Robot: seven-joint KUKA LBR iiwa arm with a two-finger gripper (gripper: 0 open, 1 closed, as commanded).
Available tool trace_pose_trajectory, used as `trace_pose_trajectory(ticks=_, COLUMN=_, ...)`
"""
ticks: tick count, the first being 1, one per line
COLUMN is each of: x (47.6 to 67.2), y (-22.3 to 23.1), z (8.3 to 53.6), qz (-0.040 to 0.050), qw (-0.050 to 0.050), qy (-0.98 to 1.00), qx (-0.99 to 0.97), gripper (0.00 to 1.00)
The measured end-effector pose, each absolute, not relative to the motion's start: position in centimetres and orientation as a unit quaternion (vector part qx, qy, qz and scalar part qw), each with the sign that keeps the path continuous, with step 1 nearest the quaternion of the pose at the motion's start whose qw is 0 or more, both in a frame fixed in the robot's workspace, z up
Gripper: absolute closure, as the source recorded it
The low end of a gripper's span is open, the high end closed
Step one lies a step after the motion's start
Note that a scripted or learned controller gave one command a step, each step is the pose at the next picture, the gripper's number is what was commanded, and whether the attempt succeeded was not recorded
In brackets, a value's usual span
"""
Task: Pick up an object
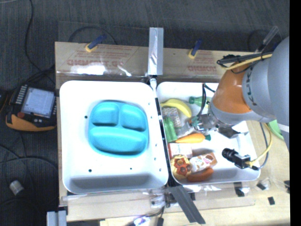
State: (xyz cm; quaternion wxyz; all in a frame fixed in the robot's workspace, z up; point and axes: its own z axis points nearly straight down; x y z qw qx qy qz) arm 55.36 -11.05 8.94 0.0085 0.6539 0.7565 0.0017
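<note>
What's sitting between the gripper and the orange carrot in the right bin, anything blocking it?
Nothing visible stands between them. The gripper is low in the right bin, right beside the carrot, at its upper right end. The banana lies above, and the pizza toy lies below, both off to the side.

The arm [270, 86] at the right of the frame is smooth grey with a wide orange band [230, 95], and thin black and yellow cables run along it.
</note>
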Motion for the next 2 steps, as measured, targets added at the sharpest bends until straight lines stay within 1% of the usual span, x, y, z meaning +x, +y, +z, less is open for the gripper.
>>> trace_pose_trajectory(ticks=1, x=52.68, y=-10.53, z=8.98, qz=0.0045, qw=0.010, qy=0.776, qx=0.630, gripper=0.00)
trace_pose_trajectory(ticks=2, x=52.81, y=-10.42, z=9.78, qz=0.0051, qw=0.008, qy=0.777, qx=0.629, gripper=1.00)
